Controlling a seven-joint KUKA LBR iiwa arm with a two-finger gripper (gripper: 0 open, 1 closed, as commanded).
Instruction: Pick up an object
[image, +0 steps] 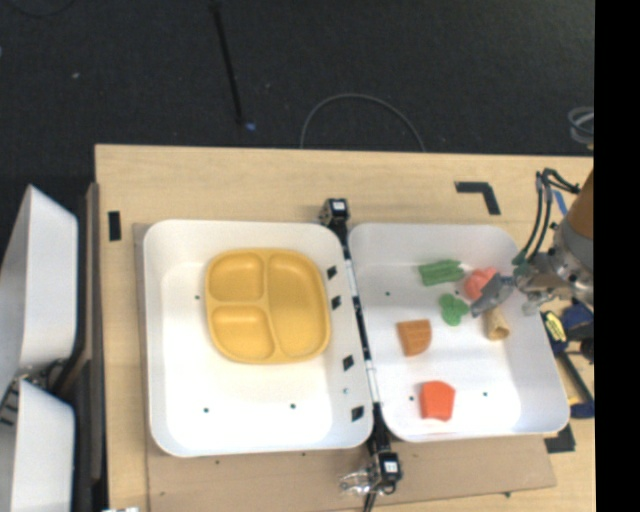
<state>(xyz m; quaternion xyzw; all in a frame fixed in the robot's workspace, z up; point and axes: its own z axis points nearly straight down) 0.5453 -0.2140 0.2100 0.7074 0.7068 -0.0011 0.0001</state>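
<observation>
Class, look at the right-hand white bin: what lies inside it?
The right bin holds a green block, a smaller green piece, two orange blocks, and a pink object partly covered by the gripper.

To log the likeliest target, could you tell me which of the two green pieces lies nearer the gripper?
The small round green piece, just left of the gripper; the longer green block lies farther up-left.

The wooden bench (250, 185) bears two shallow white bins, left (170, 400) and right (520, 400), touching side by side.

The grey arm (575, 235) reaches in from the right, gripper (492, 300) low.
</observation>
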